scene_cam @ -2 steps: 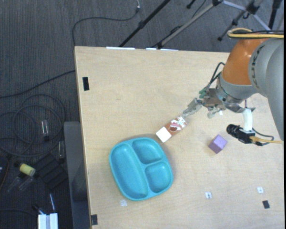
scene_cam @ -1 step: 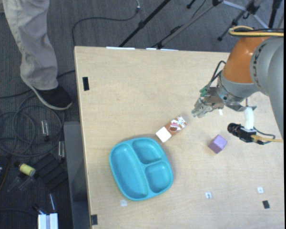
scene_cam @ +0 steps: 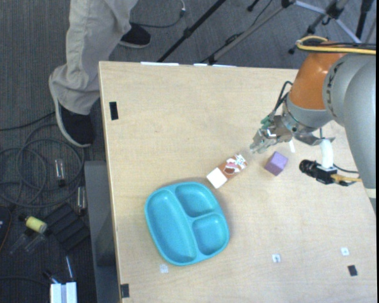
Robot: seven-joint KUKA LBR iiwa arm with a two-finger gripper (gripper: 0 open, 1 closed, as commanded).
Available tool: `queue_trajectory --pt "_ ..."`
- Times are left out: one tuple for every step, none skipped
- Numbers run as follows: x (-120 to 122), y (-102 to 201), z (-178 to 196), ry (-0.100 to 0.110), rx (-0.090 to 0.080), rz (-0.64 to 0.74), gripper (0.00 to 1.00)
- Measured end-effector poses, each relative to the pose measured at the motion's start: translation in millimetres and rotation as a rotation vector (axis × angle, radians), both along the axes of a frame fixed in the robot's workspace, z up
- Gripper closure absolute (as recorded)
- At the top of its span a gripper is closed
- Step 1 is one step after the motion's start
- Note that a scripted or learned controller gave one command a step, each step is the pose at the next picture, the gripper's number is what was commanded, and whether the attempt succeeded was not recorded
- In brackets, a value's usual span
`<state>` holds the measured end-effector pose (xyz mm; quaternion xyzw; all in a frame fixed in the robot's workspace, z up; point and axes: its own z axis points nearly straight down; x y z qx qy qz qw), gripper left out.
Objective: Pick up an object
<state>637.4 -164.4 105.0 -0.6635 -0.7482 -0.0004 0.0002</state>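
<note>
Right of centre: hand (scene_cam: pixel 263 139) over table (scene_cam: pixel 170 118), grip state unclear; purple cube (scene_cam: pixel 276 163) just below-right, nearest.

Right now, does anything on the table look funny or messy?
Nothing looks spilled or broken. The blue tray sits askew to the table edges, with a white block, a red-and-white thing and a purple cube loose beside it.

Lighting is even, diffuse and fairly bright across the bench (scene_cam: pixel 177 106). Shadows are soft and short; a faint one lies under the blue tray (scene_cam: pixel 186 223) along its lower left rim. No glare is noted. The arm (scene_cam: pixel 341 87) at right is slightly blurred. Overall resolution is low, small items indistinct. Floor at left is darker.
</note>
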Motion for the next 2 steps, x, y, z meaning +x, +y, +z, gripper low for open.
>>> queue_trajectory --pt "4.5 -8.5 20.3 0.002 -0.002 -0.169 1.0" --pt "4.5 -8.6 20.3 0.002 -0.002 -0.169 0.0"
